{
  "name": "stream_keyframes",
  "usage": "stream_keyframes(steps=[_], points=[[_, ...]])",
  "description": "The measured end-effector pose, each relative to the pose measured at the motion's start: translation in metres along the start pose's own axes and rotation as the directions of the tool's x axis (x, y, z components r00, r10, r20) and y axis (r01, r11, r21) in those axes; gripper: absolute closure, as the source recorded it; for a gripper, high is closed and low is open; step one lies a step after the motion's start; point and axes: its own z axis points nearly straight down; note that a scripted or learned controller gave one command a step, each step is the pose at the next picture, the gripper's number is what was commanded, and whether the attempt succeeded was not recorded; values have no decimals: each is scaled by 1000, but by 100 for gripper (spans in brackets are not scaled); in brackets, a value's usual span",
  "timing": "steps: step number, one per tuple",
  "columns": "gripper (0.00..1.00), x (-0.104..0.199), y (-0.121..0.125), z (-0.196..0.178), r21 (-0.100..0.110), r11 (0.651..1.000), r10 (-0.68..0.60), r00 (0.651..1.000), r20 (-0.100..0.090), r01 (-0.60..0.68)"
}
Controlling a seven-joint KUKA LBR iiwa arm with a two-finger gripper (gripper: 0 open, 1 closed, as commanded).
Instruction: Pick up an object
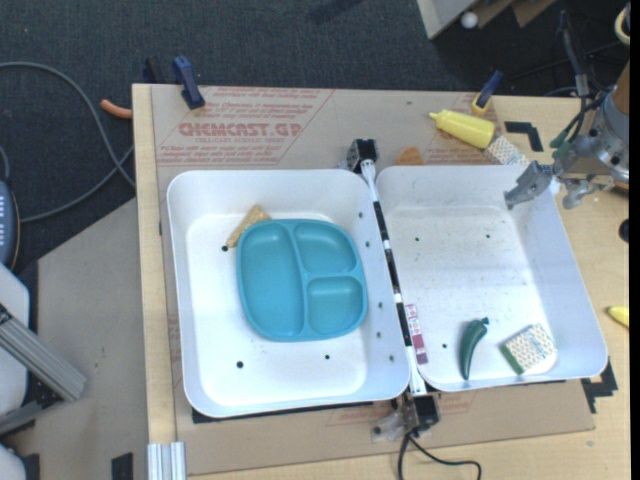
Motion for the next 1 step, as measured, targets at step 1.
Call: stream_keyframes(steps=[1], points=[[0, 14, -100, 16, -1, 1000, 0, 1000, -1, 0]])
